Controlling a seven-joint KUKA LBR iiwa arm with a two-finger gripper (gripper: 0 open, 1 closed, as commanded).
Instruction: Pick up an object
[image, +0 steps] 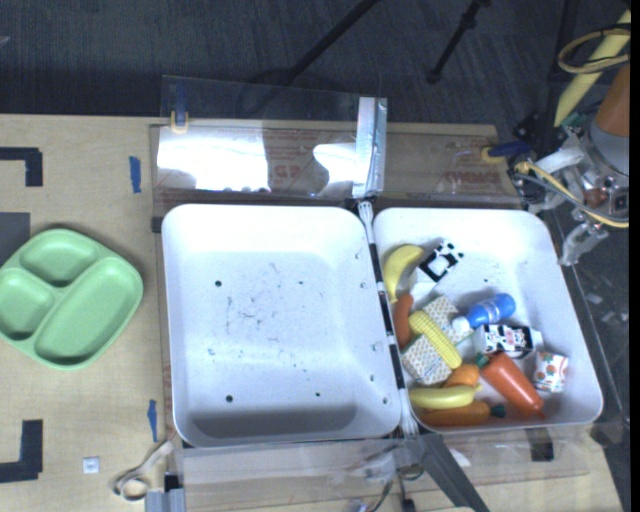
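Arm parked off the right bin's far right corner, objects heaped in that bin.

From my remote seat, the bench (80, 180) carries the left bin (200, 240), bare white with a few scuffs, and beside it the right bin (520, 240), where every candidate for picking lies. A green divided plate (65, 300) sits well left of both. The arm (612, 140) hangs at the view's right edge, its gripper (580, 235) just outside the right bin's rim, touching nothing; I cannot tell its state from here. In the right bin's near half: a carrot (512, 385), a banana (400, 265) against the dividing wall, a second banana (442, 397) at the front, a corn cob (435, 335), a blue-capped bottle (490, 310), and a small patterned cup (550, 370).
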